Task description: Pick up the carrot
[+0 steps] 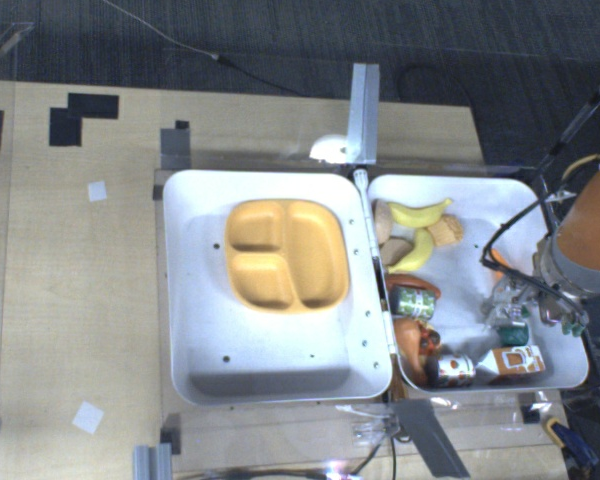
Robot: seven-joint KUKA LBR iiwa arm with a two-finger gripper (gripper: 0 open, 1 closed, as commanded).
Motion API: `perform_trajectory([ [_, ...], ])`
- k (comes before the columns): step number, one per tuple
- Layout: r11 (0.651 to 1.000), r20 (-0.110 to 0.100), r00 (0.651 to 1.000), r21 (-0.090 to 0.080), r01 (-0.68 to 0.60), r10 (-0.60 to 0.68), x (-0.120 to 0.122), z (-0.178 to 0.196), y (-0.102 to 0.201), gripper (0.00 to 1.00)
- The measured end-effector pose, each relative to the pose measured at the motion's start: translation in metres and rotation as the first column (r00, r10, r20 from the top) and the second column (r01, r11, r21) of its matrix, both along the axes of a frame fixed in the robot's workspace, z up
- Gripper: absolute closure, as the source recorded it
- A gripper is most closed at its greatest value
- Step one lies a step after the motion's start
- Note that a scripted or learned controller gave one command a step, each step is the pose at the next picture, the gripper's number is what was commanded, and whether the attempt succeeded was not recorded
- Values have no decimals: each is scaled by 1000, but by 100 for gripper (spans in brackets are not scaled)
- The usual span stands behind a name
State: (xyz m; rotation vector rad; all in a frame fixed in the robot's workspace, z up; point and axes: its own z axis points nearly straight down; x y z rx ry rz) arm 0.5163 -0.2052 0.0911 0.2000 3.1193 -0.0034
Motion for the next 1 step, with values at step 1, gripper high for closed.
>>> perform_trajectory([
  [1, 955, 5, 955, -12, -296, 296, -22, 1, 26, 100],
])
